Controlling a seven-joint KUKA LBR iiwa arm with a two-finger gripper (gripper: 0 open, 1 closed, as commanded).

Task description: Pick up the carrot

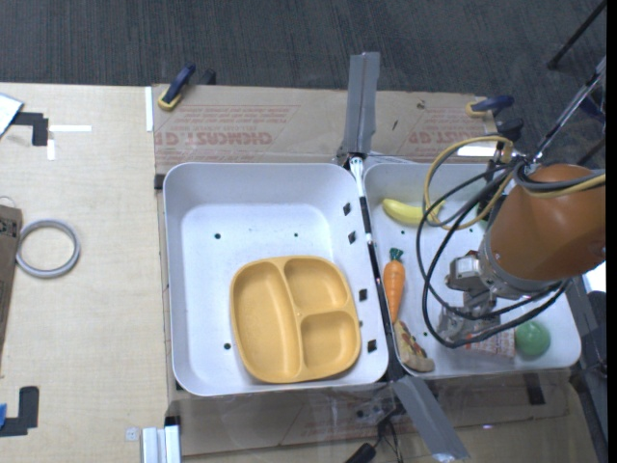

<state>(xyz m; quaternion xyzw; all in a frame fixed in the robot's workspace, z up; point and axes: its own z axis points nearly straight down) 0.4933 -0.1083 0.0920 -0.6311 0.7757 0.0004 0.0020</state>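
- The carrot (pixel 393 287) lies in the right bin (pixel 569 355), lengthwise along that bin's left wall, just beside the divider between the two bins, green top pointing away from the camera.
- Just below the carrot, toward the bin's near-left corner, sits a brownish, speckled item (pixel 415 348) that I cannot identify; it is close enough to get in the way of a grasp at the carrot's lower end.
- A banana (pixel 405 210) rests above the carrot, near the bin's far wall, apart from it.
- The tool (pixel 466 309) hangs low over the bin's middle, to the right of the carrot and not touching it; cables and the orange wrist crowd it, so I cannot tell whether it is open or closed. Nothing shows in its grip.
- A green ball (pixel 532 338) lies further right of the carrot, in the near-right corner.
- The left bin (pixel 193 287), left of the carrot, holds a yellow divided plate (pixel 294 316).
- Judged from this, the pick is not yet made: the tool would need to shift left toward the wall, where clearance looks tight.
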